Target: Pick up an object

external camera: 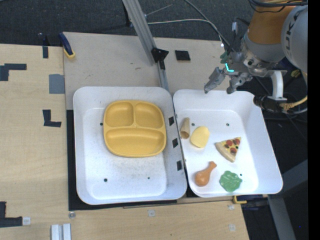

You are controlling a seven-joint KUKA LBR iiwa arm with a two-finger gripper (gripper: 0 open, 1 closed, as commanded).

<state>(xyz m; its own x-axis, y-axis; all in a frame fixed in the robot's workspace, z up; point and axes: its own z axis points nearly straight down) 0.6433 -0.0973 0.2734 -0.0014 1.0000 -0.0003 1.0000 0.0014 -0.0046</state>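
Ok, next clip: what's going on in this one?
A KUKA arm with a two-finger gripper hangs over the far edge of the right bin, fingers apart and nothing between them. That bin holds toy food: a pizza slice, a drumstick, a green piece, a pale yellow piece and a small tan piece. The left bin holds a yellow divided plate. Nothing has been picked up yet.

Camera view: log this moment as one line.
gripper: open, above right bin's far edge, holding nothing | yellow compartment tray: left bin | triangular pizza slice toy: right bin, untouched
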